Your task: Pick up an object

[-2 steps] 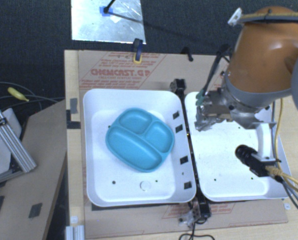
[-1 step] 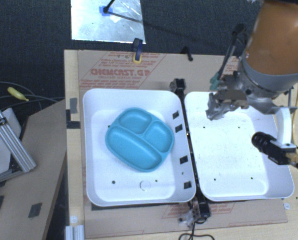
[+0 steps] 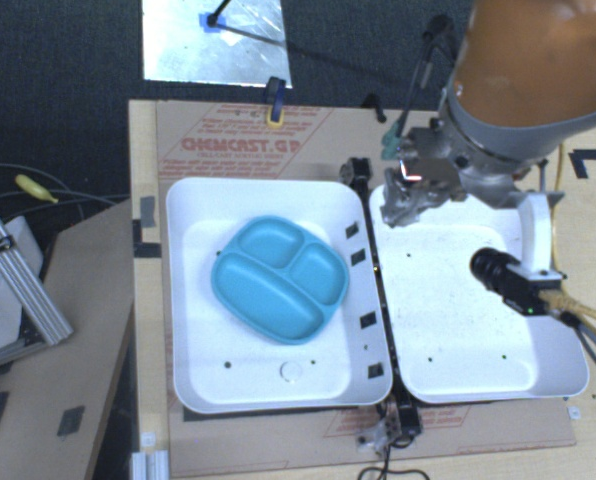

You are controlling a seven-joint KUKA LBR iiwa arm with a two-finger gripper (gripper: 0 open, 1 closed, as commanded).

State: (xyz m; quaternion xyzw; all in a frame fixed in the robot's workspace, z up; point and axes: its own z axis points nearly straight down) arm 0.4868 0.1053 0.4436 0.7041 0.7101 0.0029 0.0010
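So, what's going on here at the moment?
The arm has its end effector over the back corner of the right bin, close to the edge it shares with the left bin. A blue divided plate lies flat in the left bin, apart from the end effector. Nothing looks picked up yet.

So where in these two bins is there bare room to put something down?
Most room is in the right bin: its floor is bare from the middle to the near rim. Its far corner nearest the left bin is crowded by the gripper over it. In the left bin the blue plate fills the middle, leaving only narrow strips along the walls.
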